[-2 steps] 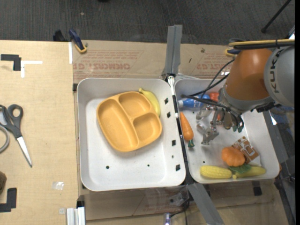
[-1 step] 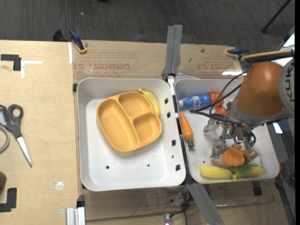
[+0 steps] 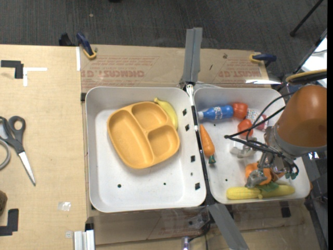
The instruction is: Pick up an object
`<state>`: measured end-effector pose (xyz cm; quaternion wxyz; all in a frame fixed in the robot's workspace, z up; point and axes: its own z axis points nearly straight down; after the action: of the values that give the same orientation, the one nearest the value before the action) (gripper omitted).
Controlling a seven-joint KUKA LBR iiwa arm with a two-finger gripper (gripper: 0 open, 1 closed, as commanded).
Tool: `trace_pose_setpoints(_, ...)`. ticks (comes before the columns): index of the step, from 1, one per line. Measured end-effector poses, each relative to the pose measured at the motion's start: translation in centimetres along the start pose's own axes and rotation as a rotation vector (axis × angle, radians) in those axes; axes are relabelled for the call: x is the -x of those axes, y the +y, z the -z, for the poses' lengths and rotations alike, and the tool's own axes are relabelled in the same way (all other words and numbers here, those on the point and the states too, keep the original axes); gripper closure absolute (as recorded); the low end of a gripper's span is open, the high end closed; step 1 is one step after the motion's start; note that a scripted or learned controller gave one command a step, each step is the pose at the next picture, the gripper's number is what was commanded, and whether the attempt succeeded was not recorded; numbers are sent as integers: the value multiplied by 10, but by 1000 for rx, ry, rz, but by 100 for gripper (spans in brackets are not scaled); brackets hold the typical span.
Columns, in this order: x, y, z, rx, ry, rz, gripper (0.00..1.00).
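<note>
Lying in the near right corner of the right bin (image 3: 218, 94), a small orange toy (image 3: 260, 172) sits directly under the pincer (image 3: 256, 178), which is lowered onto it from the arm (image 3: 307, 120) that reaches in from the right. Whether the pincer is spread, pressed together, or pinching the toy cannot be told, since the wrist and cables cover that spot. My guess is that the orange toy is the target, because the tool is right above it and the other pieces lie to the side.

Just below it, a yellow corn cob (image 3: 250, 193) with a green leafy end lies along the bin's front wall, touching or nearly touching the toy; that crowding could make a clean grip awkward. Farther back, a smooth plastic carrot (image 3: 207, 144) rests against the left wall, and a blue bottle (image 3: 217, 113) with a white label lies on its side near the rear, beside a red rounded piece (image 3: 240, 108).

The left bin (image 3: 104, 191) holds a matte orange-yellow divided plate (image 3: 143, 134) with three compartments, tilted over a yellow banana (image 3: 169, 111). Both bins are shallow, white and glossy. Scissors (image 3: 20, 145) lie well apart on the pale wooden surface (image 3: 41, 103).
</note>
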<state>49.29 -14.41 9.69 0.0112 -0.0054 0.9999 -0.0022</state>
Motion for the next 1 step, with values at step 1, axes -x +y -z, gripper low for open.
trace_pose_setpoints(1,-3,-7,2,0,-8,16,0)
